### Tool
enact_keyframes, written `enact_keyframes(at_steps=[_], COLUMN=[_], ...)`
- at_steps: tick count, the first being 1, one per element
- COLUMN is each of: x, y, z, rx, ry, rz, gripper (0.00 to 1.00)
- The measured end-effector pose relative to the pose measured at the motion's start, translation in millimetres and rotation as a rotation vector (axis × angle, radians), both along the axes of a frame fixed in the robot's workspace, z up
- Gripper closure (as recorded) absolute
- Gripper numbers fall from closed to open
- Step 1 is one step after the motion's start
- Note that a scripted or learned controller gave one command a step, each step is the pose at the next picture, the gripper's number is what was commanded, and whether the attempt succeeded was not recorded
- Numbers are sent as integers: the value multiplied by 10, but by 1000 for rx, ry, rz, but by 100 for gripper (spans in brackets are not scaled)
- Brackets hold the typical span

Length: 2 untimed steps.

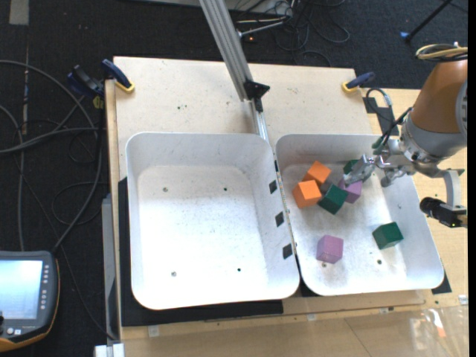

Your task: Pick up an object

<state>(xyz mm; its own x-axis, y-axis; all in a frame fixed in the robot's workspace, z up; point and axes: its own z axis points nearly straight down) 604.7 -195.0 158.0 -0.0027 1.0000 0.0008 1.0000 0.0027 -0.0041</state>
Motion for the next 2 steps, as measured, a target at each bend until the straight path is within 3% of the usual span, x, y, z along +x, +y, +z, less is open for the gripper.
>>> enact_keyframes(at_steps=[1, 2], x=[-18, 0], y=[-25, -45], z=[-393, -250], rx=[3, -4], ry=[-12, -20], rz=[-4, -2], gripper=[0, 100])
